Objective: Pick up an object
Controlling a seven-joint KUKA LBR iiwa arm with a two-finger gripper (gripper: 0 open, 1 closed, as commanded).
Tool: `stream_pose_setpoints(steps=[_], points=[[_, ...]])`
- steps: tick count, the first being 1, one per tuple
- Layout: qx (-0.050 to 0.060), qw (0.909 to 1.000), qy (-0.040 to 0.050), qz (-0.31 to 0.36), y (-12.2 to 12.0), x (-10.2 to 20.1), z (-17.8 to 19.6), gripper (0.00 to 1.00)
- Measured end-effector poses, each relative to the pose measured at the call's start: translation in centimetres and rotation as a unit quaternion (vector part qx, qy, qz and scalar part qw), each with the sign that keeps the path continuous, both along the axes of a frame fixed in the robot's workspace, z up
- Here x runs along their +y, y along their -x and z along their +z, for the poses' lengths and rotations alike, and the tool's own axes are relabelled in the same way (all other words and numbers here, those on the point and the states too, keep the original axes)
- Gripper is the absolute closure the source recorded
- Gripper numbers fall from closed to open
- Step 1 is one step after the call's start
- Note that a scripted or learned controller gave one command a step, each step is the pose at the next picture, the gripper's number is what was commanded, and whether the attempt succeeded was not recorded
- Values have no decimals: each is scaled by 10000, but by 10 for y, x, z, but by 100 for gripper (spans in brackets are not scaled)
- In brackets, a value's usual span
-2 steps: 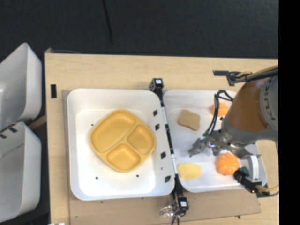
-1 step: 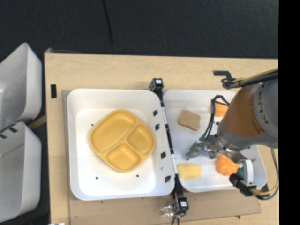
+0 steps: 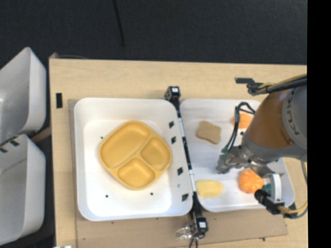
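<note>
The gripper (image 3: 227, 164) is hanging low over the right bin (image 3: 217, 107), roughly at its middle, and whether it is open or shut cannot be told from this slanted view; nothing is showing in its grasp. Just beside it, toward the near-right corner, an orange rounded toy (image 3: 249, 180) is sitting, partly tucked under the wrist. Toward the near-left, close to the divider between the bins, a pale yellow lemon-like piece (image 3: 209, 188) is lying with its long axis running left to right. Farther back, a tan bread-slice shape (image 3: 208, 132) is resting apart from both. Judging by position, the yellow piece looks like the least obstructed pick. In the left bin (image 3: 83, 138), a yellow sectioned plate (image 3: 135, 154) is lying flat, well apart.
</note>
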State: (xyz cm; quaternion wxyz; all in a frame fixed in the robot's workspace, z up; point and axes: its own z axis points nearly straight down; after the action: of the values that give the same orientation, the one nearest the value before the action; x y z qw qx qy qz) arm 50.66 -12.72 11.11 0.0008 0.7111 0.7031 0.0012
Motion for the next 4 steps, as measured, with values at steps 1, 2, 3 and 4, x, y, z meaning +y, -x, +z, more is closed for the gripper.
stream_pose_setpoints(steps=[1,2,3,4], points=[[-15,10000,9,42,8,2,55,100],[-18,10000,12,70,2,0,99,100],[-16,10000,12,74,9,1,157,100],[0,10000,0,95,2,47,160,100]])
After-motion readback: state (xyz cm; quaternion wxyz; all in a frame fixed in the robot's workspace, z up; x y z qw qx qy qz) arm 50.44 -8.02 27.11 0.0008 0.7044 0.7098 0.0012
